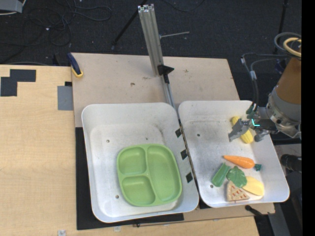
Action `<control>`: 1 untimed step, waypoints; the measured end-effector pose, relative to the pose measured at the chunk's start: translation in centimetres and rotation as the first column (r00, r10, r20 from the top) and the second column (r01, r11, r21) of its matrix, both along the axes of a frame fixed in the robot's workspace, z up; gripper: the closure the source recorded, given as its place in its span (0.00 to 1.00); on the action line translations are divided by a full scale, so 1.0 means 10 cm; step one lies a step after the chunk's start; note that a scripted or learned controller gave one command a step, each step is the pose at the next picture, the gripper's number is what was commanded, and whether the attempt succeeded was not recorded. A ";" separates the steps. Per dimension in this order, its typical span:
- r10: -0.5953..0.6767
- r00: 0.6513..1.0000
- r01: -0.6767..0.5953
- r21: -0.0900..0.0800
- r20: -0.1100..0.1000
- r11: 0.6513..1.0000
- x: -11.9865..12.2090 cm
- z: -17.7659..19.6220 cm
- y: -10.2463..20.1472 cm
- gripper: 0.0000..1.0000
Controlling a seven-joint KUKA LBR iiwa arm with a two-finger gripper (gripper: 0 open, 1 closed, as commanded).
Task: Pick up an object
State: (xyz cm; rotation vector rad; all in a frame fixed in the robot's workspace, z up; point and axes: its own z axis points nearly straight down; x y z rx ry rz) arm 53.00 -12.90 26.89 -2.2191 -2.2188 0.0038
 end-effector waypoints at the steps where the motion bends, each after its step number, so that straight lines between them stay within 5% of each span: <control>1: 0.000 1.000 0.000 0.000 0.001 1.000 0.00 0.00 0.00 0.00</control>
